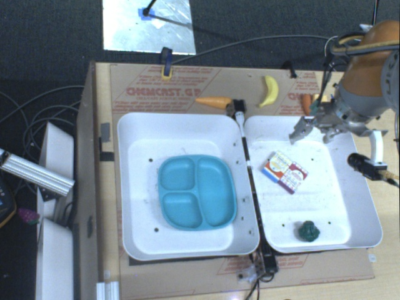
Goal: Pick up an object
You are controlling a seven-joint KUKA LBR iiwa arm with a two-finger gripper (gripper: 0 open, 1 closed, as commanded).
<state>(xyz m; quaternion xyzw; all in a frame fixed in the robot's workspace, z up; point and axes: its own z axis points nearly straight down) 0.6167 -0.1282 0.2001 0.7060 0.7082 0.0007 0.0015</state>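
A blue divided plate (pixel 197 191) is seen lying in the left white bin (pixel 140 142), while a carrot (pixel 213 102) and a banana (pixel 270 90) are laid on the worktop (pixel 150 83) behind the bins, beyond which a silvery sheet (pixel 125 24) is spread on the dark floor.

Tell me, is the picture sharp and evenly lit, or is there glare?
In the camera view, the blue tray and small box look fairly sharp; the pincer is soft; the silver sheet on the floor glares; shadows in the bins are faint.
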